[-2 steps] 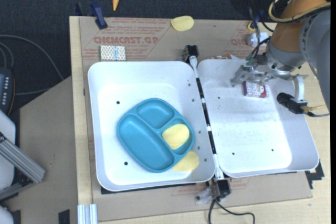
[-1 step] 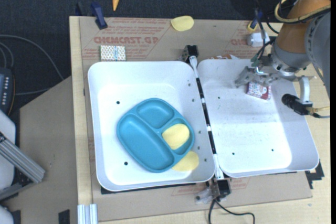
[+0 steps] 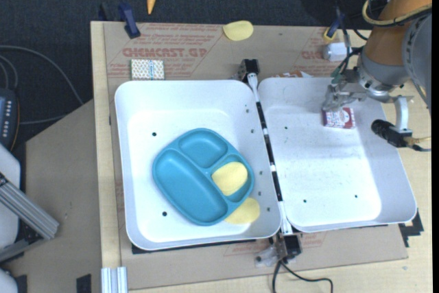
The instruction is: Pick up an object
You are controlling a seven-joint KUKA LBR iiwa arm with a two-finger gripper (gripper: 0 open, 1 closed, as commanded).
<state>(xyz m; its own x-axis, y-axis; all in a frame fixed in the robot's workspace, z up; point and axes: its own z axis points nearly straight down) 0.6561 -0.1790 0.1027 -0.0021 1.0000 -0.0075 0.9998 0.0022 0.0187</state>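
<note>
A small red and white packet lies near the far right of the right bin. My gripper hangs directly over the packet's far edge, touching it or just above it; the view does not settle which. In the left bin a blue divided plate holds a yellow piece in one compartment. A second yellow piece lies partly under the plate's near right edge.
The grey arm with its orange band comes in over the right bin's far right corner. On the bench behind the bins lie a yellow disc, a patterned tile and a blue clip. A black divider separates the bins.
</note>
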